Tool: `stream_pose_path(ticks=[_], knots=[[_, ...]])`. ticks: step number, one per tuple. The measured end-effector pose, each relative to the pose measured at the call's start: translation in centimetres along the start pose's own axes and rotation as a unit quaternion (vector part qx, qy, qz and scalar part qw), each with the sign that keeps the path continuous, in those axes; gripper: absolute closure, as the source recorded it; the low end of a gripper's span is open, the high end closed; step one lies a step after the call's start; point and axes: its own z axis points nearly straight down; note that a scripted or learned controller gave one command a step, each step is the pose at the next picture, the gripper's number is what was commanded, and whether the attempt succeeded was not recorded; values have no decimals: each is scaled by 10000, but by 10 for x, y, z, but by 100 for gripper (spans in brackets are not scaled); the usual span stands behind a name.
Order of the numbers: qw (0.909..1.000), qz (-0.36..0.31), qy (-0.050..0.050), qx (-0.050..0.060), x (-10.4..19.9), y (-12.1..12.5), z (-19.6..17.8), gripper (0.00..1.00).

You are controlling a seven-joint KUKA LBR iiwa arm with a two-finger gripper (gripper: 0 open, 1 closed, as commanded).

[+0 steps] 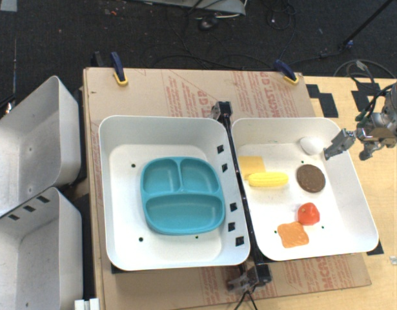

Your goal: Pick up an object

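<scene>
The right bin (353, 192) holds several small objects: a pale yellow block (252, 165), a yellow banana-like piece (268, 179), a brown round disc (310, 178), a white lump (310, 145), a red piece (308, 213) and an orange slab (293, 234). My gripper (346, 153) hovers over the bin's right rim, just right of the white lump and above the brown disc. Its fingers are spread open, and nothing sits between them.
A teal divided plate (183, 195) lies in the left bin (114, 173). Two spare white bins (30, 173) are stacked off the bench at the left. Blue and yellow clamps (120, 70) grip the board's far edge.
</scene>
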Motion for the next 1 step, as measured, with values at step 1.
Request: stream_pose_path(ticks=[1], knots=[[10000,13,8,22,-2,-9,49,0]])
